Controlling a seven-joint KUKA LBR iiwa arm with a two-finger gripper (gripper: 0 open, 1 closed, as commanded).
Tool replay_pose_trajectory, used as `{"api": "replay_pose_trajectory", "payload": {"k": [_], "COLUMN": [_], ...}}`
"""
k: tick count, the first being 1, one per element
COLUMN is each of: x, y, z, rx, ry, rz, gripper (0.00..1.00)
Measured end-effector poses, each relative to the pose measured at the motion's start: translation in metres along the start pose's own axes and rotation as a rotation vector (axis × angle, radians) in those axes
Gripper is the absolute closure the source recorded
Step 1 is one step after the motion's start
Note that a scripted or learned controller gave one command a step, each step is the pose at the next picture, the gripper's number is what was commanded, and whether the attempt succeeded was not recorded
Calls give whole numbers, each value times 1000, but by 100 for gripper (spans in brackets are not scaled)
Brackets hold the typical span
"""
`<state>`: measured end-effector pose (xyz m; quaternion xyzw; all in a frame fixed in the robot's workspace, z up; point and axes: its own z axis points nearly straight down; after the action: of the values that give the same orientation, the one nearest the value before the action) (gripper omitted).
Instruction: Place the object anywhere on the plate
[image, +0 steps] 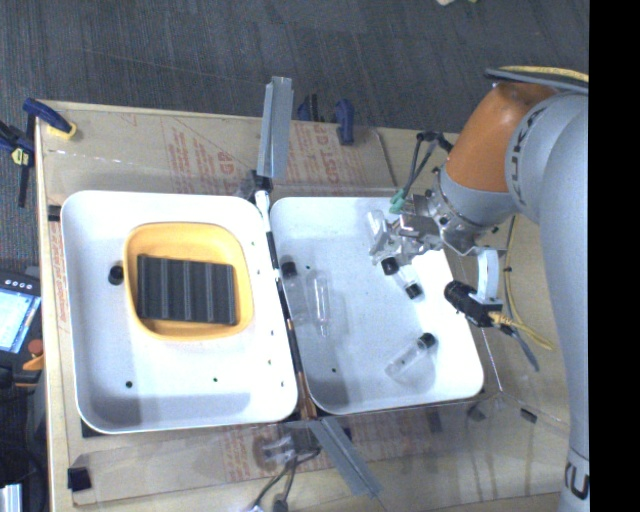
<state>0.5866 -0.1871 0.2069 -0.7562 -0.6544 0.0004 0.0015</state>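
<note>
End effector (392, 243) above right bin (340, 385), clear vials (320, 300) scattered below

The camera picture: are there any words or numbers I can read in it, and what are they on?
"KU", grey letters running up the arm at the lower right; the rest is cut off.
Red printing along the cardboard sheet under the two bins: too faint and blurred to read.
Small lit screen at the left edge: too small to read.
No readable writing on the plate or the clear bottles.
</note>
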Motion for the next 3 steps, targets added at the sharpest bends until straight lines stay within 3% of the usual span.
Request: {"api": "replay_pose_trajectory", "payload": {"k": [1, 2, 3], "x": [62, 122, 172], "y": [-23, -14, -11], "z": [9, -32, 17], "rx": [3, -1, 3], "ry": [0, -2, -2], "rz": [-115, -318, -491], "gripper": [100, 100, 100]}}
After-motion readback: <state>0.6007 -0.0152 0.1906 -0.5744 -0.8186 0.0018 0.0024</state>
